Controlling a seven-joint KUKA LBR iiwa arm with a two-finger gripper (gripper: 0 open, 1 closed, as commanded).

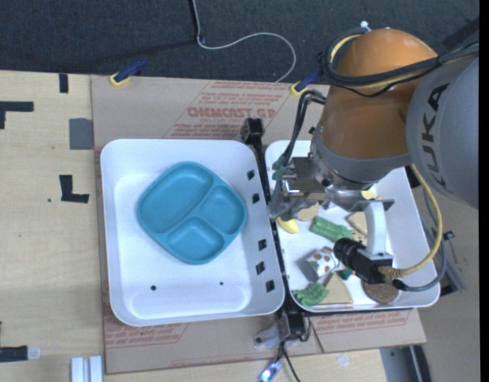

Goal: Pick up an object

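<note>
The right bin point(419, 213) holds several small objects. A yellow piece point(286, 226) lies by its left wall, with a green elongated object point(331, 230) to its right. Nearer the front are a grey and white block point(318, 264), a green leafy piece point(311, 296) and a brown round piece point(381, 293). My gripper point(293, 197) hangs low over the left side of this bin, just above the yellow piece. The wrist's orange band point(371, 94) and grey body hide the bin's back half. I cannot see anything held.
The left bin point(125, 277) holds a blue divided plate point(192, 212) at its middle. A black divider point(264, 213) runs between the bins. A black fitting with a yellow cable point(423, 257) hangs over the right bin's front right corner.
</note>
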